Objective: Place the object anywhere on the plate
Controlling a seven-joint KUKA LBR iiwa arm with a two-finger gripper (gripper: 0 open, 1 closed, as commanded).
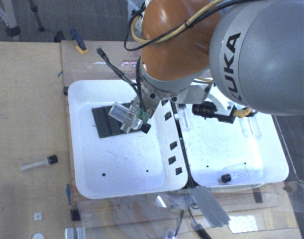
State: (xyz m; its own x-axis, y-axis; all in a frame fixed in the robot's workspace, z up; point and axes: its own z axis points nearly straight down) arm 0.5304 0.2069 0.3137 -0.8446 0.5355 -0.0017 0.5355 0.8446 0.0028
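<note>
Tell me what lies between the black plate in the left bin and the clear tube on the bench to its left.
In the camera view, between the black plate and the clear tube lie bare bin floor, the left bin rim, then bare bench.

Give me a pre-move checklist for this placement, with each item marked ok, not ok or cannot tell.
1. Gripper over the left bin: ok, it hangs above the bin's upper part.
2. Dark plate located: ok, it lies flat in the left bin, partly under the gripper.
3. Object between the fingers: cannot tell, clear parts at the tip blur together.
4. Object already resting on the plate: cannot tell, the gripper hides that spot.
5. Other items out of the way: ok, the clear vial with a black cap lies in the right bin, apart from the plate.
</note>
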